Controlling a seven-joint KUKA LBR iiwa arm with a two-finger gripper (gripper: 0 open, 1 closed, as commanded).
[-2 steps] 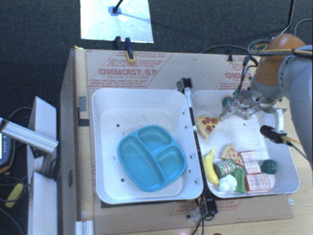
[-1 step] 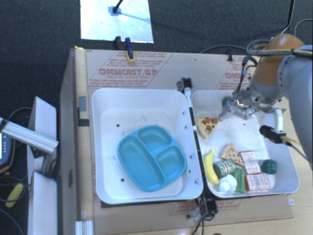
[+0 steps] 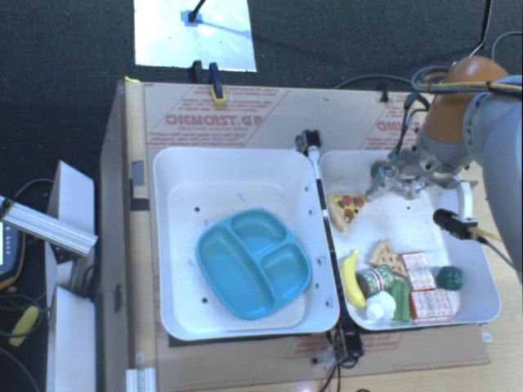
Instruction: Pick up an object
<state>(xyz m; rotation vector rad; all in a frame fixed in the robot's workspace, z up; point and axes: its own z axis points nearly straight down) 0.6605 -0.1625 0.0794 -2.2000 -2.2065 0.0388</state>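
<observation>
Pizza slice toy (image 3: 348, 209) lies flat near the upper left wall of the right bin (image 3: 489, 300), apart from the cluster of other toys at the bin's lower end: a banana (image 3: 352, 278), a second wedge-shaped slice (image 3: 384, 256), two red-and-white cartons (image 3: 423, 286), a green-labelled can (image 3: 377, 281) and a dark green round item (image 3: 449, 278). The left bin (image 3: 176, 300) holds a blue divided plate (image 3: 254, 261). Both bins rest on the desk (image 3: 245, 117). The hand (image 3: 400, 176) sits low over the upper part of the right bin, just beside the pizza slice toy and to its right; no object is visible between its parts. Judged from this position, the step in hand is the approach, with no pick made yet. The next move calls for shifting the hand toward the slice, centring over it, and descending until the slice can be gripped; a flat item against the bin floor is likely to be hard to seize. The hand's tips blur into the bracket and cables around them, so whether they stand apart or together cannot be told. The arm (image 3: 490, 121) is cut off at the right.
</observation>
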